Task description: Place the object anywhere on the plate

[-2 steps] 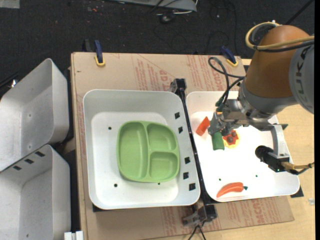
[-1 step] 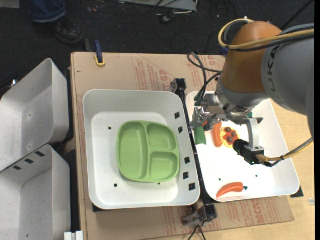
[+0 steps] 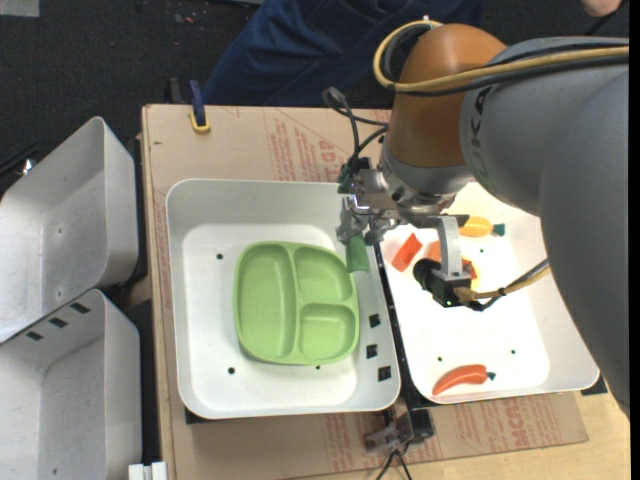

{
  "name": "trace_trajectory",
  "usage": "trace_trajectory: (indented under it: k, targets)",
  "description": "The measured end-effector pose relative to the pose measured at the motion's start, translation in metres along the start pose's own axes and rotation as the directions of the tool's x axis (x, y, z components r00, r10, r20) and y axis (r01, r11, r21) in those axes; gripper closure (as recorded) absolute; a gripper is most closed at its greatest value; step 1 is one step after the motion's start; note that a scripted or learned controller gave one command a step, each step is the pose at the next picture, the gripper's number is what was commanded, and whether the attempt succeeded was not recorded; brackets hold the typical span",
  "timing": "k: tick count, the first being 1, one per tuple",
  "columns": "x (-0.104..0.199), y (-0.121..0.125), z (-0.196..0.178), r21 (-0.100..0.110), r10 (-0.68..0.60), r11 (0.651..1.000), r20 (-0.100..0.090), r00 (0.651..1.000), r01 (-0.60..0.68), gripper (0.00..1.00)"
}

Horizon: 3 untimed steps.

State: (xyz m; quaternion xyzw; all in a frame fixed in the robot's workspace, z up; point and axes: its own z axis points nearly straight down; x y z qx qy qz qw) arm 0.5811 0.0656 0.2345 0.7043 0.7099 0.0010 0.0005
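A light green divided plate (image 3: 297,302) lies in the left white bin (image 3: 200,268). My gripper (image 3: 356,234) hangs over the plate's upper right rim, close to the wall between the two bins. A small dark green elongated object (image 3: 357,255) sticks down from between its fingers, just above the plate's right edge. The gripper is shut on this piece. The grey arm with its orange band (image 3: 440,98) covers the upper right of the view.
The right bin (image 3: 520,358) holds an orange-red wedge (image 3: 403,252), a yellow-orange piece with a green tip (image 3: 478,228) and a red-orange pepper-like piece (image 3: 462,377). A black cable and mount (image 3: 450,286) hang below the wrist. Folded white bin walls (image 3: 60,228) stand at the left.
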Motion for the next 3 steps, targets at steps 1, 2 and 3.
trace_trajectory:
  k: [1, 2, 3]
  targets:
    - [0.0503, 0.0197, 0.0128, 0.001, 0.000, 1.000, 0.000, 1.000, 0.000, 1.00]
    - [0.0427, 0.0156, 0.0072, 0.002, 0.009, 1.000, 0.001, 1.000, -0.009, 1.00]
    - [0.0428, 0.0156, 0.0075, 0.003, 0.007, 1.000, 0.001, 1.000, -0.007, 0.00]
